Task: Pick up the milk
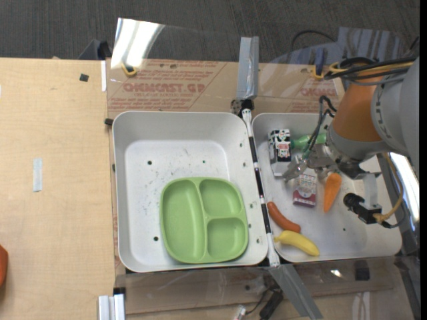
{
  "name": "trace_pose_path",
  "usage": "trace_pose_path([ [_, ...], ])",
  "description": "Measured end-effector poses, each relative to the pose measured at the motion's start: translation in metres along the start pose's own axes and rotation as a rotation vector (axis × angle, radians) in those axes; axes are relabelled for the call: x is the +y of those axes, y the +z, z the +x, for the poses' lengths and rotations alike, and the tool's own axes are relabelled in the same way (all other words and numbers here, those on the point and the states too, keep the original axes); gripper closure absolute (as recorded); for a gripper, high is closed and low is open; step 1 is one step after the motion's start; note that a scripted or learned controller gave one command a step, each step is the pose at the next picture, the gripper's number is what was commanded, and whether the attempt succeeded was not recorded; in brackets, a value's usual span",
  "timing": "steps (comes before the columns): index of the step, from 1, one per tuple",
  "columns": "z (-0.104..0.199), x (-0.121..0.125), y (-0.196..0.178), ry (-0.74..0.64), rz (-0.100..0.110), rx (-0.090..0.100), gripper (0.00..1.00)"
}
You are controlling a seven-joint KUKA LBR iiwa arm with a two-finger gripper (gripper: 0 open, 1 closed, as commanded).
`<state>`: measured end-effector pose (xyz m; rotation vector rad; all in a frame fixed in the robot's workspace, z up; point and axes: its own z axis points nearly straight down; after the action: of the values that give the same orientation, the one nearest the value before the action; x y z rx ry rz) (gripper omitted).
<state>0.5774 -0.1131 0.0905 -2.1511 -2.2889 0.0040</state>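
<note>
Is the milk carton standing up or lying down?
Lying down. The milk carton rests flat on the right bin's floor, its cow-patterned side facing up, near the back.

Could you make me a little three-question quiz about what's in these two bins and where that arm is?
1. True or false: the green three-compartment plastic plate lies in the left white bin.
2. Which lies nearest the camera in the right white bin? A) the orange toy carrot B) the yellow toy banana C) the black-and-white milk carton
3. Fill in: the gripper is over the ____ bin.

Key: 1 true; 2 B; 3 right.
</note>
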Motion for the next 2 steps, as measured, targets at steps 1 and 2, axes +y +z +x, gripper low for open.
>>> trace_pose_path([
  [1,0.013,0.042,-0.001,-0.16,-0.002,-0.001,0.0],
  [2,0.008,0.07,0.005,-0.127,0.051,0.014,0.0],
])
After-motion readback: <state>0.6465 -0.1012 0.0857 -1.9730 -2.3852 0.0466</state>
